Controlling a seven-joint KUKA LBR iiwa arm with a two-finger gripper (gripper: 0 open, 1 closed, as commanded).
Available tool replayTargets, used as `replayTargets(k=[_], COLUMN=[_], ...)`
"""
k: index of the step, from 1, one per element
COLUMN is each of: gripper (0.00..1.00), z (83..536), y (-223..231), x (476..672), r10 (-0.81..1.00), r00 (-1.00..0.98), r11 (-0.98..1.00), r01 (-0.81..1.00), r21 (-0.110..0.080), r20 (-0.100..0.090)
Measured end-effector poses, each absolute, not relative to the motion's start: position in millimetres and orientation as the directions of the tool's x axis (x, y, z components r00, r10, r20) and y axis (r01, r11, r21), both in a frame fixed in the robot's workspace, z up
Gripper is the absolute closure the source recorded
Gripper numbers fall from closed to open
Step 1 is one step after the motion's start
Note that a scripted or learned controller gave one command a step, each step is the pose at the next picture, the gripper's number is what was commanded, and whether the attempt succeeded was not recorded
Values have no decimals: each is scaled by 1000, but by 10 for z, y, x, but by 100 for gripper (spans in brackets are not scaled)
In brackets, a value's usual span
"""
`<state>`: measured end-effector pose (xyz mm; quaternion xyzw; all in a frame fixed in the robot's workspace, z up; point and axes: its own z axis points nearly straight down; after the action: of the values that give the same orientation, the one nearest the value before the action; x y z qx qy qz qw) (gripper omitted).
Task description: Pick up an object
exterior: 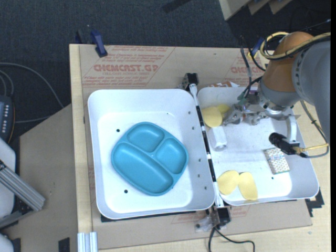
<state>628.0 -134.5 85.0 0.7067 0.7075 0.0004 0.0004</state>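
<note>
The arm (294,67) reaches in over the upper part of the right bin (310,185), its orange band above the wrist. The gripper (244,114) hangs low near that bin's upper left corner — whether the fingers are open or closed, I cannot tell, and nothing can be made out between them. Just left of the gripper lies a pale yellow disc (212,115), with a small white cylinder (219,138) below it. Two yellow chip-like pieces (237,184) rest side by side, touching, at the bin's near wall. A small checkered packet (277,160) lies toward the right side. In the left bin (100,140) sits a blue divided plate (149,157), tilted at an angle — three compartments showing. Both bins rest on the bench (131,62).
</note>
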Motion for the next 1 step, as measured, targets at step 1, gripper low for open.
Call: replayTargets(k=[1], gripper=[0], z=[844], y=[-1120], x=[6618], r10=[1000], r00=[-2], r11=[2], r01=[1000], r21=[-25], r20=[-3])
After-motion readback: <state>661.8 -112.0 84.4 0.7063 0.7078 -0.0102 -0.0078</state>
